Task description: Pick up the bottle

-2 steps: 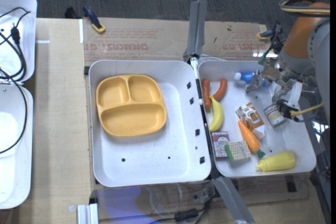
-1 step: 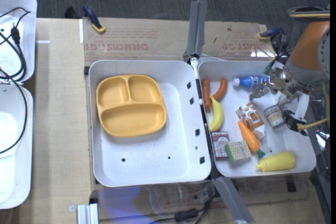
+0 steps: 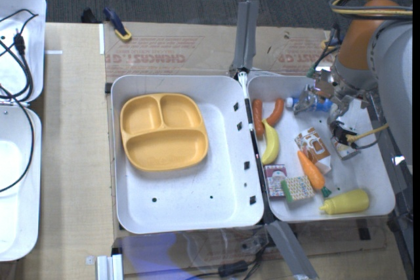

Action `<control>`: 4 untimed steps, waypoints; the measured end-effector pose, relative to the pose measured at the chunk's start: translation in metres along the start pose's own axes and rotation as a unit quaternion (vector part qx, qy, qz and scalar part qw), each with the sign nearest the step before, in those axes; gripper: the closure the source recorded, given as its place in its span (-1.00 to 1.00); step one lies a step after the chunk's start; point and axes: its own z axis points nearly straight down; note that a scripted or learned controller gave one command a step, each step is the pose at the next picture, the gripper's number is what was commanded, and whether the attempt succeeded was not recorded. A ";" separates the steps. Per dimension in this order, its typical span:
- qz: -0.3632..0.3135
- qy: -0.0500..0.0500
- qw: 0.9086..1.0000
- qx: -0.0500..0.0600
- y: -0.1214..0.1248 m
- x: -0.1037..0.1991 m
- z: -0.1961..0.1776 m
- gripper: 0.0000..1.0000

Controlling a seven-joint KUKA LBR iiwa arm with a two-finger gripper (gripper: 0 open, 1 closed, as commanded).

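Near right bin's front edge, bottle (image 3: pixel 346 202), well apart from end effector (image 3: pixel 320 99), grip state unclear.

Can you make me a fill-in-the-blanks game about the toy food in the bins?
1. The divided plastic plate in the left white bin is coloured ____.
2. The yellow toy banana lies in the ____ white bin.
3. The yellow squeeze bottle lies on its side near the front corner of the right white bin, closest to the orange toy ____.
4. The divided plastic plate has ____ compartments.

Missing words: yellow; right; carrot; three
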 end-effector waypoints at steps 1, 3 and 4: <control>-0.001 -0.001 1.000 -0.005 0.002 0.000 -0.011 1.00; -0.001 -0.002 1.000 -0.002 0.001 -0.002 -0.019 1.00; 0.029 0.004 0.999 -0.013 -0.006 -0.001 -0.147 1.00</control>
